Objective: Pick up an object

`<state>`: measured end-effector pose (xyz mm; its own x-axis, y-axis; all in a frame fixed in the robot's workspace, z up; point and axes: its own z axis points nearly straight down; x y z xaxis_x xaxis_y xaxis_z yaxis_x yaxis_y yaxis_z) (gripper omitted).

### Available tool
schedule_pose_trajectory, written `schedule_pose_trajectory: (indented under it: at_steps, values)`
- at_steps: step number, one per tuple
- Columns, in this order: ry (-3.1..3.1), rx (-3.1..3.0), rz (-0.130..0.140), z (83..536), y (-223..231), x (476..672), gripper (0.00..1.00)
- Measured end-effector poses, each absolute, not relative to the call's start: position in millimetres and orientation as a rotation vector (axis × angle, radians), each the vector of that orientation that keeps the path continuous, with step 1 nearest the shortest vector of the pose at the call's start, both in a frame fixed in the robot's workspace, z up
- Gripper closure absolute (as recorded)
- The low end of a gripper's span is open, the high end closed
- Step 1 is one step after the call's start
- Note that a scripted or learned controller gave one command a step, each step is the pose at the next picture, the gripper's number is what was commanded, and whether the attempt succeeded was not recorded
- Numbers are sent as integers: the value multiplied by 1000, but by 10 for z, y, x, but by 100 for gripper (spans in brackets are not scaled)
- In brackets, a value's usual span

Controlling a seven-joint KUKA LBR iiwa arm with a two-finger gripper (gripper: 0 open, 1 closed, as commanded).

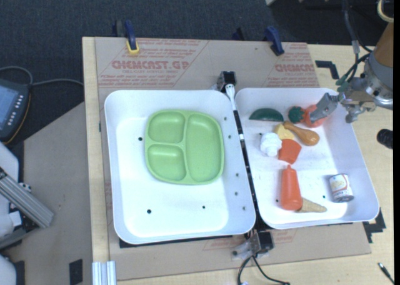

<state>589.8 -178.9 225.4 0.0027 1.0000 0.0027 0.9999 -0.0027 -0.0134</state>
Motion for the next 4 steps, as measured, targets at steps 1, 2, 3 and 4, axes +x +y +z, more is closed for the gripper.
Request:
schedule_pose_trajectory:
  at_steps: [1, 2, 3, 4]
  values:
    - [-2222, -2222, 0, 2334, -1785, 5926, 0]
    - [-2217, -2219, 5, 1792, -1884, 5919, 0]
    - [-2218, -2218, 4, 1343, -1943, 5906, 0]
    - [-2219, -2219, 3, 824, -1936, 5904, 0]
